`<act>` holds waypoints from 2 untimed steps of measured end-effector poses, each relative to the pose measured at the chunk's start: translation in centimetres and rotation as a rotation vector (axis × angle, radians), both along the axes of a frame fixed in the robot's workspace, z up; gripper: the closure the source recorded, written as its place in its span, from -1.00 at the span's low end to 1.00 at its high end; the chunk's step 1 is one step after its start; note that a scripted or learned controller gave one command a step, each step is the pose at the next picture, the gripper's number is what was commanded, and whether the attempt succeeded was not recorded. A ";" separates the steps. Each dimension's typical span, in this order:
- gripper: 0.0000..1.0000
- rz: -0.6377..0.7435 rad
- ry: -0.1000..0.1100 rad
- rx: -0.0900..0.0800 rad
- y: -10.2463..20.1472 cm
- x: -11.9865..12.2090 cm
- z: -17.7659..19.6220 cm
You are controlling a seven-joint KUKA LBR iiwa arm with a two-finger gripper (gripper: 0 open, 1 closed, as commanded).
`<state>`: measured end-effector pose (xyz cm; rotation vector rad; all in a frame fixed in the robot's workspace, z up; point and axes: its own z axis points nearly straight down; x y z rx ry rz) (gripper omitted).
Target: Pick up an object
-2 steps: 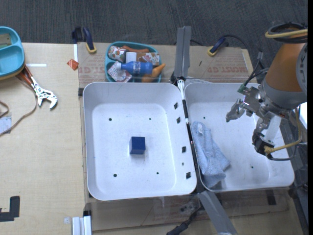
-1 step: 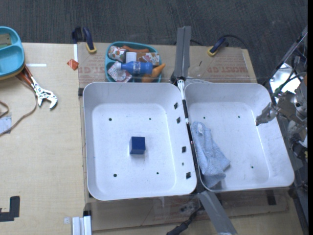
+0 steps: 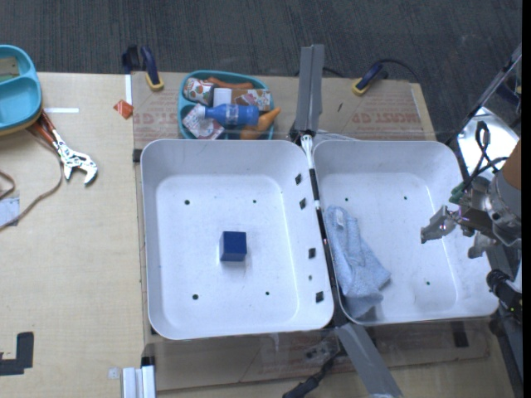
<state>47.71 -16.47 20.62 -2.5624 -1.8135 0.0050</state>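
Approach looks to be the step in hand: gripper [image 3: 448,225], fingers spread and holding nothing, hovers at the right bin's [image 3: 398,160] three o'clock edge, needing travel toward nine o'clock and descent onto the cloth [image 3: 355,259].

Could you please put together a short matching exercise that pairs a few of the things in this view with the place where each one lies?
Things:
1. blue block
2. grey cloth
3. wrench
4. gripper

Places:
A. on the wooden bench, left of both bins
B. over the right side of the right bin
C. in the left bin, near its middle
D. in the right bin, along its left wall

Pairs: 1-C, 2-D, 3-A, 4-B
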 end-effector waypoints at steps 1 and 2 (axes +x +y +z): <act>-1.00 0.144 -0.001 0.000 1.5 0.1 -0.2; -1.00 0.063 -0.003 -0.002 -0.3 3.2 12.1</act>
